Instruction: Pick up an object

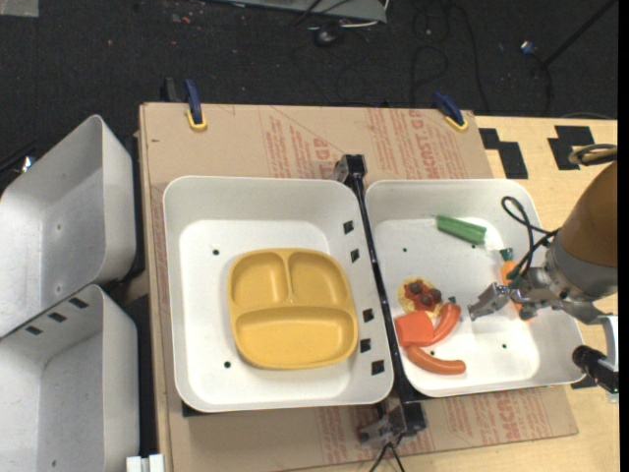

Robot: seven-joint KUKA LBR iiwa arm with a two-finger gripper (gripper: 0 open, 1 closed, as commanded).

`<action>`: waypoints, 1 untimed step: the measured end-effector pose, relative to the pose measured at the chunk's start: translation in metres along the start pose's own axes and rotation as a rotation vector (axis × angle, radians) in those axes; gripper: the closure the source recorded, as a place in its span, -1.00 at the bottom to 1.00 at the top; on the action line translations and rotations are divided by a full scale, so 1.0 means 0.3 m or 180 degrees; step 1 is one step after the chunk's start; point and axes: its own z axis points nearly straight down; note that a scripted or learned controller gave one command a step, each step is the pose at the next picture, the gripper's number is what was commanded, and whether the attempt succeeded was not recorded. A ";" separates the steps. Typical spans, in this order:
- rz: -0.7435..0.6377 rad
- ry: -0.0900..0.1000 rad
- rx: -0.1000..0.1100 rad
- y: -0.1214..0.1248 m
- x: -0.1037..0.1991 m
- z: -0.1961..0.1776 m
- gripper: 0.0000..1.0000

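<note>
The right bin (511,360) holds several small toys. A green stick-shaped piece (462,228) lies near its far side. In the near left part lie a yellow slice with dark red dots (421,291), an orange-red wedge (414,328), a curved red sausage (447,319) and a second sausage (435,364). My gripper (506,309) hangs over the right half of this bin, just right of the curved sausage. It looks open, and I see nothing between its fingers.
In the left bin (187,264) sits a yellow divided plate (292,308). A black divider (371,283) runs between the bins. Black cables (526,226) loop above the gripper. Two white tubs (59,264) stand off the bench at left.
</note>
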 end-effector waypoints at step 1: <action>-0.0003 -0.0003 -0.0009 -0.001 0.003 0.083 -1.00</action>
